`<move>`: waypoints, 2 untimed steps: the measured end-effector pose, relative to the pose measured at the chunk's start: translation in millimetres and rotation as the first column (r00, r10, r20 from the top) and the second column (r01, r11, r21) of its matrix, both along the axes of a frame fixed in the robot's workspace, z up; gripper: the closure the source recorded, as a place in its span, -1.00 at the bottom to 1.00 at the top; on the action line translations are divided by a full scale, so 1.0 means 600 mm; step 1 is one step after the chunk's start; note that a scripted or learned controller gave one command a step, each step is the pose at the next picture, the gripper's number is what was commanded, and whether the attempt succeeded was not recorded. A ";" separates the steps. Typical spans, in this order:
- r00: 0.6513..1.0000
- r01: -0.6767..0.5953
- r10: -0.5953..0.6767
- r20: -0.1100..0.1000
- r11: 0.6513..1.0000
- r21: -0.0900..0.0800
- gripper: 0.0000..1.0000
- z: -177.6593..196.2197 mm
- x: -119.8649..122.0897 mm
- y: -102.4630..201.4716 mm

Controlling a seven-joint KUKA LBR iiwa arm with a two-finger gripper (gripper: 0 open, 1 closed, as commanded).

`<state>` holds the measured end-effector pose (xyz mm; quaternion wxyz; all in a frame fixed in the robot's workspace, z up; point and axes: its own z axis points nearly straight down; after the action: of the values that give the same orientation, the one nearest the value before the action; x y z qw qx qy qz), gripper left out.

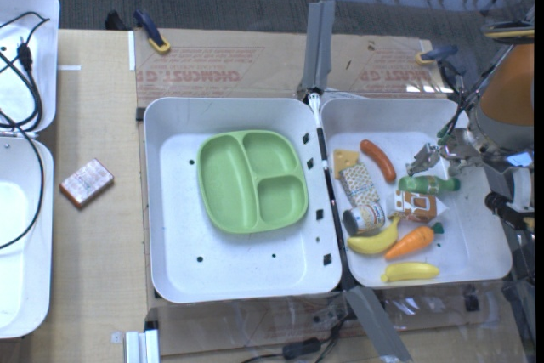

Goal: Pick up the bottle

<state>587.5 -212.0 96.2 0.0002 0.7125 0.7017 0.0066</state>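
End effector (422, 159) above one bottle (429, 183)

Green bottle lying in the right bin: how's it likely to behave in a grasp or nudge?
The small green plastic bottle lies on its side, so a nudge would probably roll it. Its smooth round body looks slippery for two fingers. It sits close against the orange-and-white carton, which may crowd the gripper.

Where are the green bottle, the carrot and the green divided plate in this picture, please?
green bottle (429, 183): camera view, right bin, middle of its body.
carrot (410, 241): camera view, right bin, middle of its orange body.
green divided plate (219, 183): camera view, left bin, floor of its large compartment.
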 end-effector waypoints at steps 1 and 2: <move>0.990 -0.137 0.137 -0.010 0.990 -0.009 -1.00 -0.007 -0.042 0.031; 0.988 -0.156 0.155 -0.010 0.988 -0.009 -1.00 -0.007 -0.100 0.054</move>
<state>527.2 -179.8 91.8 -0.0004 0.6556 0.7551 -0.0002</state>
